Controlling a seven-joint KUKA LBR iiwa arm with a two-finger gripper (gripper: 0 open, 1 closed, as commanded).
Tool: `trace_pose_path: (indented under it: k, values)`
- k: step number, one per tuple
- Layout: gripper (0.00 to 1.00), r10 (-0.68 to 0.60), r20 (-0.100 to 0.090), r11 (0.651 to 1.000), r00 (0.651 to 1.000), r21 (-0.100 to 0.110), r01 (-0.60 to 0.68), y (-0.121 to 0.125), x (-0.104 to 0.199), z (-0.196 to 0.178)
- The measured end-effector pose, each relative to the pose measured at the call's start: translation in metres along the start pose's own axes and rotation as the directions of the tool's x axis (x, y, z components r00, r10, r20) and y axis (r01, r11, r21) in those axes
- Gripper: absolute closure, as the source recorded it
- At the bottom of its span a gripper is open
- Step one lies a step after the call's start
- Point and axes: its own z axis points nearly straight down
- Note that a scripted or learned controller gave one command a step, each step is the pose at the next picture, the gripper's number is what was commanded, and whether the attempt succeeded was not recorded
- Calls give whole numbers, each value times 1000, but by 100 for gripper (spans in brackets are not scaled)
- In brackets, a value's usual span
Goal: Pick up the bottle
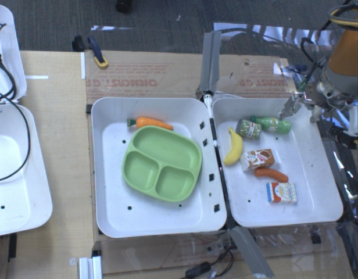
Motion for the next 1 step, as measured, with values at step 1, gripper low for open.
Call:
trace_pose_path:
  k: [1]
  values:
    - [0,0,0,1000,1000,-5,0,2,7,19]
